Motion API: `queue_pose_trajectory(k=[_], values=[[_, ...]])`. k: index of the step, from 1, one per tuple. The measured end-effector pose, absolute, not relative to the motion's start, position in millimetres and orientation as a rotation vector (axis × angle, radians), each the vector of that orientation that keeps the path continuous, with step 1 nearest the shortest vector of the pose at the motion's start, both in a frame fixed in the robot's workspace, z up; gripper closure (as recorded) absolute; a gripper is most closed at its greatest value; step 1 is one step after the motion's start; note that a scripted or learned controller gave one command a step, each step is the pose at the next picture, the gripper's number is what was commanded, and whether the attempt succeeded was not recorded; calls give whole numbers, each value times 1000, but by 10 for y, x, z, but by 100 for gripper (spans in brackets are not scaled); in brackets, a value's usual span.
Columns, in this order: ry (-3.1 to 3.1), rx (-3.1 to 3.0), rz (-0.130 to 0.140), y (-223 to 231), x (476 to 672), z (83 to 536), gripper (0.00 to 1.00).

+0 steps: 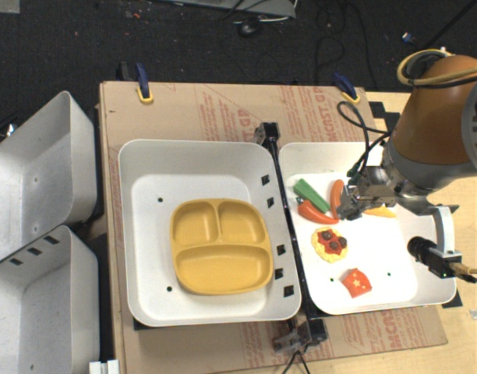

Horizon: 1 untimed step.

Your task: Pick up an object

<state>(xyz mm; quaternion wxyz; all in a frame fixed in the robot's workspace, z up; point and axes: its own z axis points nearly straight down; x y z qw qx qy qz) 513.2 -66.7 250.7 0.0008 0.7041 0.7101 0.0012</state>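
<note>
Gripper [349, 202] low in the right bin [402, 287], among toy food.
It touches the orange carrot [336, 195]; green piece [310, 191] just left. Its grip cannot be told.

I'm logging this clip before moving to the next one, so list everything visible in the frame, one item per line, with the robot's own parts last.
shallow white plastic bins: two, side by side on the bench
yellow divided plastic tray: one, left bin
green stick-shaped toy: one, right bin, upper left
orange carrot-shaped toy: one, beside the green stick
red curved pepper-shaped toy: one, below the green stick
round yellow toy with red toppings: one, right bin centre
small red wedge-shaped toy: one, right bin front
grey arm with orange band: one, from the right
gripper: one, low over the carrot
</note>
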Motion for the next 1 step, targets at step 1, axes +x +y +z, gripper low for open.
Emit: queue_pose_trajectory(k=[1], values=[[2231,2216,-2,-139,5188,2346,100]])
